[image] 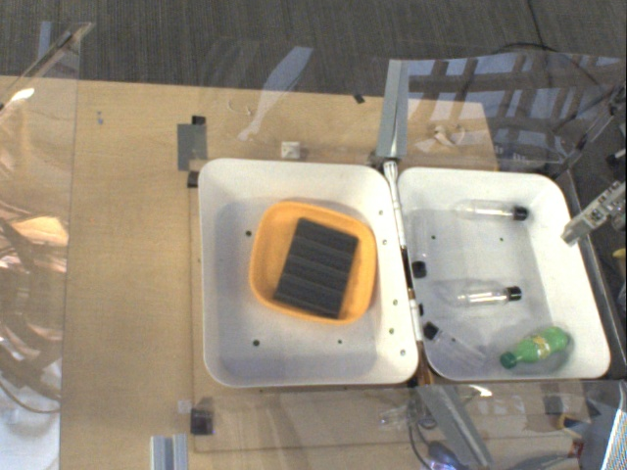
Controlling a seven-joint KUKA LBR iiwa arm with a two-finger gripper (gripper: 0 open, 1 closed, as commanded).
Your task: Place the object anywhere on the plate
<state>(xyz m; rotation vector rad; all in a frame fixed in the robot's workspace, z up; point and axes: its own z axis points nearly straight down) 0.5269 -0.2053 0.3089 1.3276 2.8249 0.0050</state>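
An orange plate (263, 262) lies in the left white bin (220, 355). A dark grey ribbed block (315, 267) rests flat on the plate, a little right of its middle and turned slightly clockwise. Nothing touches the block.
The right bin (549, 189) holds two clear tubes with black caps (490, 211) (487, 294) and a green bottle (536, 349) lying at its front right. A small grey metal piece (593, 213) juts in over that bin's right rim. Small black clips sit along the divider (418, 269).
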